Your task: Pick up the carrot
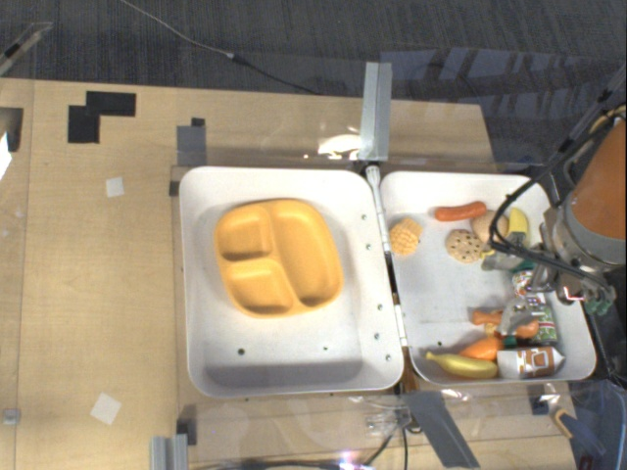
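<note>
- Carrot (483, 349): a small orange item, stubby and tapering, lying in the front right corner area of the right bin (431, 292). It touches the yellow banana (460, 364) at its front and lies just left of the white bottle (529, 362).
- Carrot surface: plain orange, no clear markings at this resolution; its right end is partly covered by the gripper hardware.
- Gripper (517, 319): positioned low over the right bin, just above and right of the carrot. The metallic fingers point down toward the cluster of items.
- Finger state: cannot be determined; the fingertips merge with the clutter below them, and nothing is visibly clamped between them.
- Arm (598, 204): enters from the right, orange band above the wrist, black cables looped beside it.
- Other contents of the right bin: a sausage (460, 211) near the rear wall, a waffle-like round (405, 235) at the left wall, a cookie (464, 246) beside it.
- Left bin (206, 360): holds a yellow sectioned plate (278, 257), roughly centred.
</note>
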`<action>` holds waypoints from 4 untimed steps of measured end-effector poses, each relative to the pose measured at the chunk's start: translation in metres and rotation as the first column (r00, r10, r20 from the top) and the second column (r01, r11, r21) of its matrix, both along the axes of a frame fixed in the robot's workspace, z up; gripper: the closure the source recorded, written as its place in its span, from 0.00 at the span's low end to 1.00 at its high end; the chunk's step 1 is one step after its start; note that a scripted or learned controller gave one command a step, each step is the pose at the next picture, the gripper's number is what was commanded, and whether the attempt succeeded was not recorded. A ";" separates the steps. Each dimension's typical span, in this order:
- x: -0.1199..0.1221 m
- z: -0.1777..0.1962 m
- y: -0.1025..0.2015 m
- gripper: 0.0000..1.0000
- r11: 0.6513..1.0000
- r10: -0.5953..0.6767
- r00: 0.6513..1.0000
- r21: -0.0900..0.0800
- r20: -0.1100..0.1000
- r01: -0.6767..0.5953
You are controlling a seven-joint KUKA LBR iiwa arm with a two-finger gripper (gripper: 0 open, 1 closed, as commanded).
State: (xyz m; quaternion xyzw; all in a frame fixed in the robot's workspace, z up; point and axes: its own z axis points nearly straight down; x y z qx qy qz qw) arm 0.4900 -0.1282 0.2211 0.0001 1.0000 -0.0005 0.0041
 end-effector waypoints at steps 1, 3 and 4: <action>0.019 -0.130 0.016 0.00 1.000 0.011 1.000 -0.002 0.013 -0.011; 0.021 -0.118 0.018 0.00 1.000 0.018 1.000 -0.003 0.018 -0.018; 0.005 -0.130 0.014 0.00 0.999 -0.052 0.999 0.001 0.012 0.052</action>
